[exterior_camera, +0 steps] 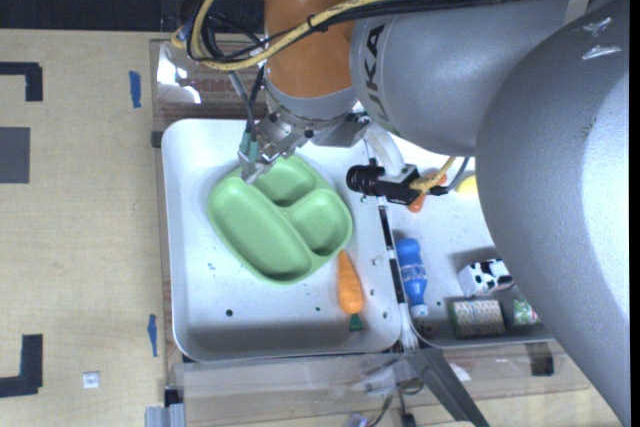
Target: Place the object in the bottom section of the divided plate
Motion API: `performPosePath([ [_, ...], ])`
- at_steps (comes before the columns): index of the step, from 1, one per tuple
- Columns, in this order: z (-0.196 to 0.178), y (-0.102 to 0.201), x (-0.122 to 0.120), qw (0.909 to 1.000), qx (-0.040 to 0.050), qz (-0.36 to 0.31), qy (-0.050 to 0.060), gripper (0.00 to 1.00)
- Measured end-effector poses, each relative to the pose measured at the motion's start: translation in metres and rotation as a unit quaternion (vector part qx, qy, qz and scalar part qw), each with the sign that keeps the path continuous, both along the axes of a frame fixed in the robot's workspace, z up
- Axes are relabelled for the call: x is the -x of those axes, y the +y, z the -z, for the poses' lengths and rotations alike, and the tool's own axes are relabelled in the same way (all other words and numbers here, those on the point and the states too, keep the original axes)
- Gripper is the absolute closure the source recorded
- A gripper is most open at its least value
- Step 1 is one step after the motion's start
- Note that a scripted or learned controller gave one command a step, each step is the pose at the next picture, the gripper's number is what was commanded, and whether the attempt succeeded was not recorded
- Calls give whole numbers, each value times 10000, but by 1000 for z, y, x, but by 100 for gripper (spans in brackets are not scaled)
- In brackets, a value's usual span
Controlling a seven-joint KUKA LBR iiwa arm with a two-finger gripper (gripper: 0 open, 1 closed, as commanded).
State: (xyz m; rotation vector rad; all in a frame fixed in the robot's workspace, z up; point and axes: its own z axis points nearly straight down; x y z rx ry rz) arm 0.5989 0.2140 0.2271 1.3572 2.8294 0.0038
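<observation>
From the overhead camera I see the green divided plate [280, 220] lying in the left white bin [190, 215], toward its upper middle. It is a soft pale green with rounded edges and three sections: one long one along its left and lower side, two smaller ones at the upper right. The gripper [256, 153] sits at the plate's upper edge, just above the top section, but the wrist and cables crowd it and I cannot tell its state.

An orange toy carrot [349, 286] with a small green tip lies on the bin floor just beside the plate's lower right edge, apart from any section.

In the right bin [480, 335] I make out a blue bottle [411, 273] against the divider, a black-and-white cow-patterned toy [486, 277], and a tan ribbed piece [478, 317] near the front wall. The grey arm [520, 115] covers most of that bin, so its upper part and far side are hidden from me.
</observation>
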Motion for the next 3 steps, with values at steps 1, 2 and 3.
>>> performPosePath([
  [1, 48, -4, 107, 9971, 2, -764, 22, 100],
  [2, -5, 1, 119, 9970, 2, -768, 15, 100],
  [3, -64, -65, 119, 9974, 0, 718, 5, 100],
])
